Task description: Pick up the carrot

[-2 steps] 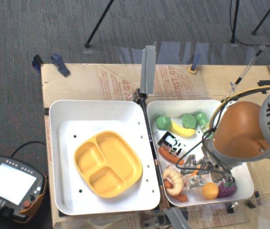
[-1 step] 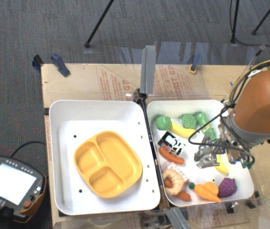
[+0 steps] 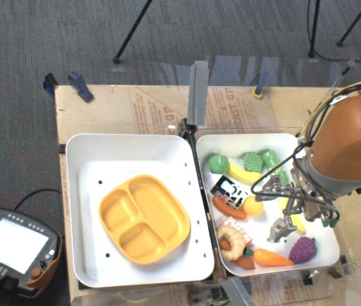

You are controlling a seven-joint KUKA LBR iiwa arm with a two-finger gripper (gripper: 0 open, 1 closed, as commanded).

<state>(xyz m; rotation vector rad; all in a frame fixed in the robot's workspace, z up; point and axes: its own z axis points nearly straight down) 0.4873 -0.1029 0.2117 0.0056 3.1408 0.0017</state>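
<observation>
Grey carpet surrounds a cardboard-topped bench (image 3: pixel 136 110) with two white bins side by side. Left bin (image 3: pixel 85 155) holds a yellow divided plate (image 3: pixel 144 218), smooth plastic, three compartments. Right bin (image 3: pixel 276 139) is crowded with plastic toy food.

Gripper (image 3: pixel 282 228) hangs over the lower middle of the right bin, metal fingers pointing down; jaws look narrowly parted with nothing between them, though the view is small and I would not swear to the gap.

Carrot (image 3: pixel 271 257) lies near the bin's front wall, just below the gripper in the view and slightly toward the left bin. Long axis runs roughly left-right, tilted a little; green stub end points toward the croissant (image 3: pixel 233 242), orange taper points toward the grapes (image 3: pixel 302 250). Judgement: a short move toward the front wall, with jaws closing across the narrow width, should suit.

Neighbours are tight: the grapes, purple and bumpy, sit just beside the tip; the croissant, tan and ridged, sits near the stub end. Risk of clipping either.

Elsewhere: banana (image 3: pixel 243 172), a lemon (image 3: pixel 253 205), a red chili (image 3: pixel 228 207), a black-and-white card (image 3: pixel 229 190). All smooth, hard-looking plastic, likely slippery on a tapered body.
</observation>
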